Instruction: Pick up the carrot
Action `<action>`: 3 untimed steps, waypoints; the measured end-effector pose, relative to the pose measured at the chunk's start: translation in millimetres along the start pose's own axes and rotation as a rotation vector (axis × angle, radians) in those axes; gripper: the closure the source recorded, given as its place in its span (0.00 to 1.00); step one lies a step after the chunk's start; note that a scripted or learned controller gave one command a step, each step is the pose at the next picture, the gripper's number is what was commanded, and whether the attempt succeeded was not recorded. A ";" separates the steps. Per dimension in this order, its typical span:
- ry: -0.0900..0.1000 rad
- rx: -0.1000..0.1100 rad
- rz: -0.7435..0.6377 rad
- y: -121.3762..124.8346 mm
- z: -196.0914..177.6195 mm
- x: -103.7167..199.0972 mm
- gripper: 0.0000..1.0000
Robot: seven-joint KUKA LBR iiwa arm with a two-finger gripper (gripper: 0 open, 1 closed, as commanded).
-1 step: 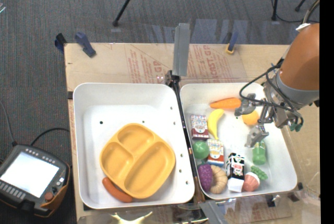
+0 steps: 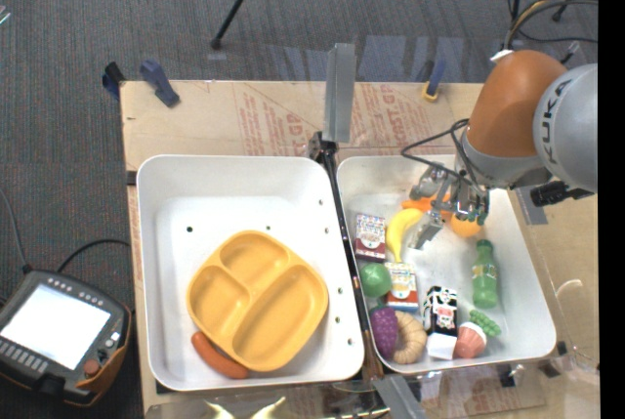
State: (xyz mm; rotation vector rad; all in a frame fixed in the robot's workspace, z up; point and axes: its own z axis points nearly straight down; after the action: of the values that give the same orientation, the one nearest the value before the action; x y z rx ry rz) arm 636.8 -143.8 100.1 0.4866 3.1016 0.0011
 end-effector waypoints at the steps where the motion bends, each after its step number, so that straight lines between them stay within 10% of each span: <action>1: 0.003 0.000 0.178 -20.5 12.3 20.6 0.00; 2: 0.000 -0.001 0.177 -3.2 11.8 1.4 0.00; 3: 0.001 0.001 0.434 -72.8 11.5 2.0 0.00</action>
State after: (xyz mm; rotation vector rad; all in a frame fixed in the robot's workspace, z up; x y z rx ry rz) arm 612.7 -212.5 88.5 1.1439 2.9249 0.0007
